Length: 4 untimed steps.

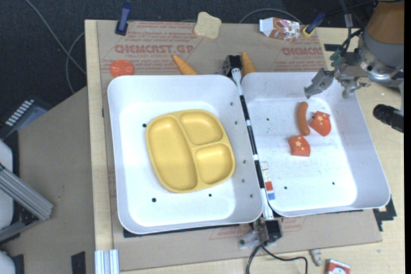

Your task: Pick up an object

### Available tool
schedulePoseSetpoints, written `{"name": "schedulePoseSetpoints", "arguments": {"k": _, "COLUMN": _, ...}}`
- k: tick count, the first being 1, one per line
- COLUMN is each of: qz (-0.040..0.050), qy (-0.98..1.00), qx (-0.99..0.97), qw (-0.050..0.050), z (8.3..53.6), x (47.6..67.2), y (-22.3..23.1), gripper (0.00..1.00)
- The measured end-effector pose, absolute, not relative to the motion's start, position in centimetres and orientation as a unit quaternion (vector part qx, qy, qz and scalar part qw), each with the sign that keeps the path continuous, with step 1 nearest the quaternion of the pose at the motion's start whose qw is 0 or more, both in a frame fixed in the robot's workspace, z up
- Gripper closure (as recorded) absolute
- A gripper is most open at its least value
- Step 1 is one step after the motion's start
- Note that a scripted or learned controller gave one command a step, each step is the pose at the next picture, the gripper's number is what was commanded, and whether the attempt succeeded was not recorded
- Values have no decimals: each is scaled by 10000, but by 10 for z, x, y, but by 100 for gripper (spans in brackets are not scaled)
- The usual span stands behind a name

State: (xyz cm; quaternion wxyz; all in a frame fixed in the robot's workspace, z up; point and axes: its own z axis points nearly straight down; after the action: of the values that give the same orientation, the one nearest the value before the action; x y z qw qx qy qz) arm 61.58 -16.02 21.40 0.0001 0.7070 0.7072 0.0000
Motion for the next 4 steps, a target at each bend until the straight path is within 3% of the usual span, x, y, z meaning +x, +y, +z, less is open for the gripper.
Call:
{"name": "schedulePoseSetpoints", "arguments": {"k": 1, "qz": -6, "qy": 7070, "qx": 7072, "qw": -11, "z": 86, "x": 587, "y": -131, "gripper": 0}}
{"name": "schedulePoseSetpoints", "arguments": {"k": 2, "qz": 5, "qy": 7068, "qx": 7074, "qw": 8, "z": 98, "x": 588, "y": -131, "gripper": 100}}
{"name": "schedulePoseSetpoints", "arguments": {"k": 3, "qz": 4, "qy": 7068, "qx": 7074, "qw": 6, "z": 98, "x": 588, "y": -131, "gripper": 0}}
{"name": "schedulePoseSetpoints", "arguments": {"k": 4, "qz": 10, "qy": 7066, "qx": 7076, "qw": 18, "z": 108, "x": 589, "y": -131, "gripper": 100}}
